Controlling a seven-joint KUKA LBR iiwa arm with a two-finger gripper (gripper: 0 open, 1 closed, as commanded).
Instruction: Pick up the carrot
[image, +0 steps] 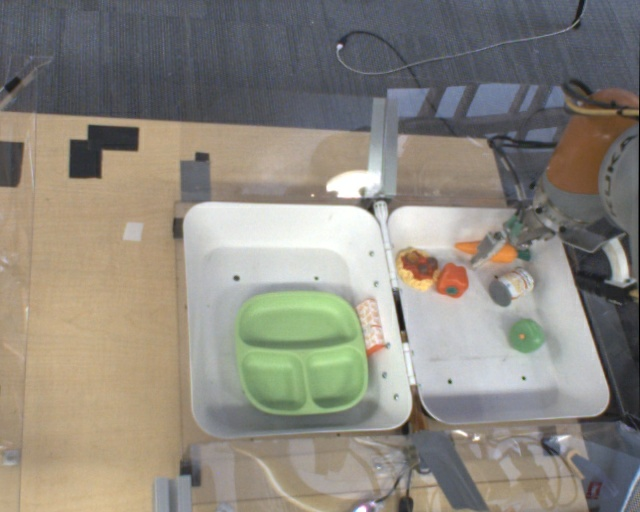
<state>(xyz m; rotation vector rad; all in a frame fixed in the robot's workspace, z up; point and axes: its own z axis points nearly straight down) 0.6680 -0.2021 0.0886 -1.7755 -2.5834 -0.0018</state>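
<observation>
Nearest, low in view: two white bins side by side, left bin (200, 300) bearing a green divided plate (300, 350), right bin (470, 375) bearing the small items. Reaching in from the far right: grey arm (600, 170) with its orange band, ending in the gripper (497, 248) low over the far part of the right bin.

Lies directly under the gripper: carrot (467, 247), orange, slim, long axis running left to right with a slight tilt, one end poking out left of the gripper and the other right of it. Looks crossed at mid-length, so probably little sideways correction needed, mostly descent and closing. Cannot tell whether the grip is released or clenched, nor whether it touches the carrot.

Just near of the carrot: tipped can (510, 287), red vegetable (452, 281).
</observation>
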